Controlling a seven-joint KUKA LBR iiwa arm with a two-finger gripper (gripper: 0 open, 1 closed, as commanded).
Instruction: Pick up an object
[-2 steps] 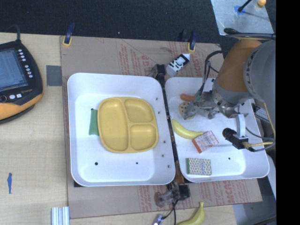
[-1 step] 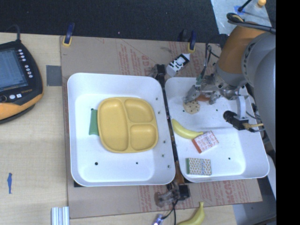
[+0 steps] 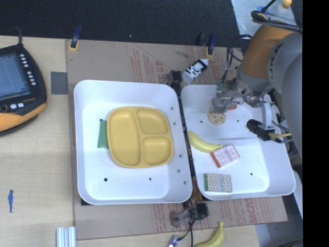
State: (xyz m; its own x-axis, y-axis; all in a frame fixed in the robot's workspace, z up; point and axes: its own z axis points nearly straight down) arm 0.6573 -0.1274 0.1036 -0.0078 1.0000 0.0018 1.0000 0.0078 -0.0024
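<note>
Far left edge: an orange-and-black handheld pendant with a screen (image 3: 18, 89) lies on the table (image 3: 36, 163), well apart from the bins.
Left bin: a shallow white plastic bin (image 3: 87, 184) holds a yellow three-compartment plastic tray (image 3: 140, 136) near its middle; a green flat object (image 3: 103, 134) shows from under the tray's left side. Bare floor runs all around the tray, widest along the near wall.
Right bin: a second shallow white bin (image 3: 280, 181), its left wall touching the left bin's right wall.
Right bin contents: a yellow banana (image 3: 203, 142) by the left wall, a red-and-white packet (image 3: 225, 155) just beside its tip, a green-and-tan flat packet (image 3: 218, 182) near the front wall, a round tan cookie (image 3: 217, 118) toward the back.
Open room: bare floor right of the packets.
Gripper (image 3: 222, 106): low over the cookie, touching or just above it; how wide the jaws stand, I cannot tell.
Near edge: a second banana (image 3: 213, 237) lies outside the bins.
</note>
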